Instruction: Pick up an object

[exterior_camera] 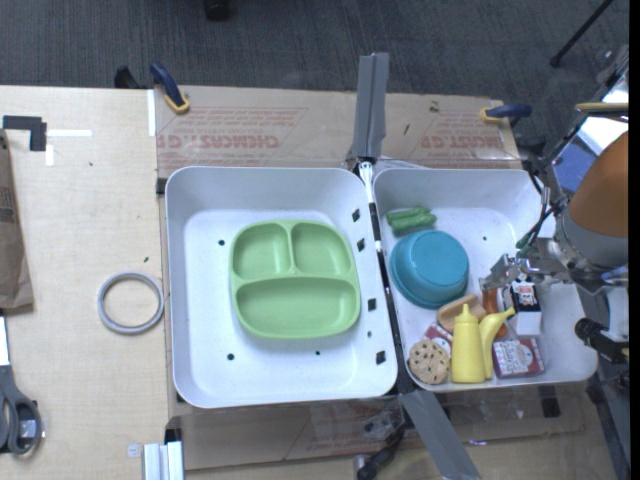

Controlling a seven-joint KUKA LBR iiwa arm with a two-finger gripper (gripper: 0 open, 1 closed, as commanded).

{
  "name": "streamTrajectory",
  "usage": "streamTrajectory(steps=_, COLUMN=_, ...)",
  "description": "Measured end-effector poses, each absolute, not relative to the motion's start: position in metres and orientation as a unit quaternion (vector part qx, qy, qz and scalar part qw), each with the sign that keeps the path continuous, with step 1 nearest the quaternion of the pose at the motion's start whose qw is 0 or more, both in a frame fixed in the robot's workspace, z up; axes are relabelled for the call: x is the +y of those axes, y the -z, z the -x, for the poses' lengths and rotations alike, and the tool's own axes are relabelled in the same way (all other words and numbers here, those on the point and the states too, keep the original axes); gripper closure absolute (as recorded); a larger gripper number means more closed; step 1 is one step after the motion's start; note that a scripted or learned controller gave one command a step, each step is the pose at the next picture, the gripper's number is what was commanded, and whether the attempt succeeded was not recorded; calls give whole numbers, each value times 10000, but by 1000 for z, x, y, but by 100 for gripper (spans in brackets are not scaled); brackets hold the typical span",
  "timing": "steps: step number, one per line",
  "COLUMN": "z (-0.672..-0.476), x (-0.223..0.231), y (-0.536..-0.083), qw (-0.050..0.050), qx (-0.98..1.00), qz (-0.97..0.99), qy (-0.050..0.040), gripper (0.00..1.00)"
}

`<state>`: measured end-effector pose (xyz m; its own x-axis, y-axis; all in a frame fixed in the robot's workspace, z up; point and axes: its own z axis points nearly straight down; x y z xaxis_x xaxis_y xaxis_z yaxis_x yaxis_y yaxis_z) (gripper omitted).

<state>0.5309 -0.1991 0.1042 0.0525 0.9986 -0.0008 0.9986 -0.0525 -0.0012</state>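
Pincer point(503, 271) sits low in the right bin point(455, 193), near its right wall, w/ arm point(600, 203) coming in from the right. Can't tell its state. Just beside it: blue bowl point(430, 266), green item point(410, 218) behind the bowl, yellow bottle point(468, 346), cookie point(429, 361), small packets point(518, 356). Left bin point(190, 268) has a green divided plate point(295, 278). Grey ring point(131, 301) lies on the worktop point(80, 228).
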Motion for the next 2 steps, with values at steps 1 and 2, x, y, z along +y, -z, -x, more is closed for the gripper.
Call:
streamTrajectory(steps=1, z=-531, x=-200, y=-113, qw=-3, qx=-6893, qz=7244, qy=-13, gripper=100)
streamTrajectory(steps=2, z=-521, x=-133, y=-245, qw=2, qx=-6588, qz=7523, qy=-14, gripper=100)
